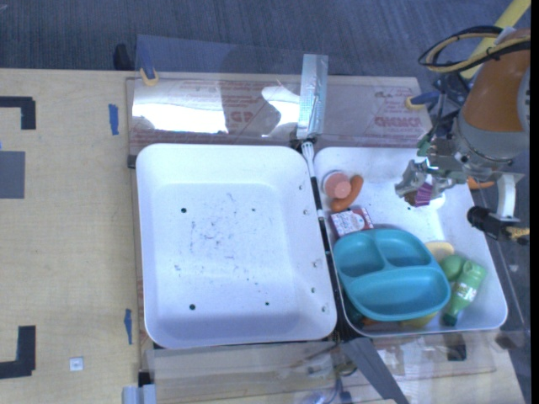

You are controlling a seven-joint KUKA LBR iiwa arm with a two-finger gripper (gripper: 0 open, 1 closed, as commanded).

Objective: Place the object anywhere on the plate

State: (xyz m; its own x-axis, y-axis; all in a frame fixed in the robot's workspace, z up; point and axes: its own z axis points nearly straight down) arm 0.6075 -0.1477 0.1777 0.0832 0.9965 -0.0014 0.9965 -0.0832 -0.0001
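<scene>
Grey carpet lies behind a pale wooden bench [59, 251] that carries two shallow white bins side by side. Largest of these is the left bin [227, 242], whose floor shows only faint scuffs and a few dark dots. Beside it, touching along a shared edge, sits the right bin [383, 162], crowded toward its near half. From the right reaches the arm [497, 99], grey with an orange band above the wrist, hanging over the far right part of that bin. On the bin floor rests a blue plate [389, 274] with divided compartments, tilted slightly over the items around it. Just right of the plate lies a green bottle [465, 289], with a yellow piece [440, 248] peeking out at the plate's right rim. Near the plate's far left corner lies a small dark red packet [350, 221], and beyond it an orange and pink toy [342, 187] against the divider. The gripper [418, 188] hovers above the bin's far side, well apart from the plate, its fingers clamped on a small purple object [424, 194].
</scene>
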